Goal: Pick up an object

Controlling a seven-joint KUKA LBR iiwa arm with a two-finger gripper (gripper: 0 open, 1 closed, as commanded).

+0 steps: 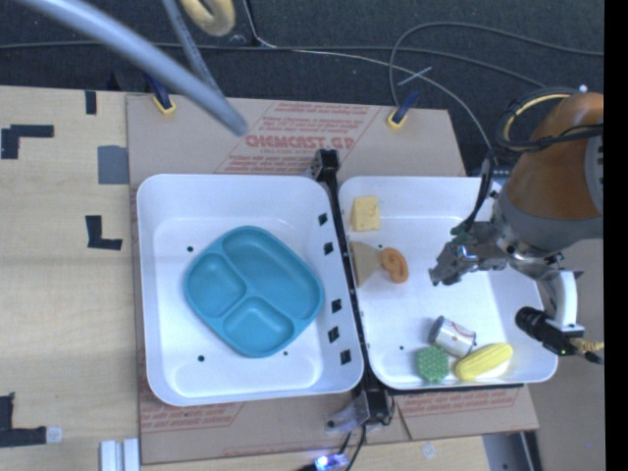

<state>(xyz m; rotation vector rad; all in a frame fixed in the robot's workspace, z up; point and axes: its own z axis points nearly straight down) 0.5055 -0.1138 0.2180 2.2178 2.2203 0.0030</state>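
Sitting in the left bin (157, 263) is a blue divided plate (253, 289). In the right bin (412, 189), a yellow cheese block (366, 214) lies near the divider, an orange pastry (394, 264) just below it. Along the front edge rest a green round piece (431, 363), a silver can (452, 336) and a yellow corn cob (484, 360). Above the bin's right side hangs the tool (446, 268); whether it is wide or narrow I cannot tell.

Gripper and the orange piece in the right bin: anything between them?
Nothing: the camera view shows bare white bin floor between the gripper and the orange piece.
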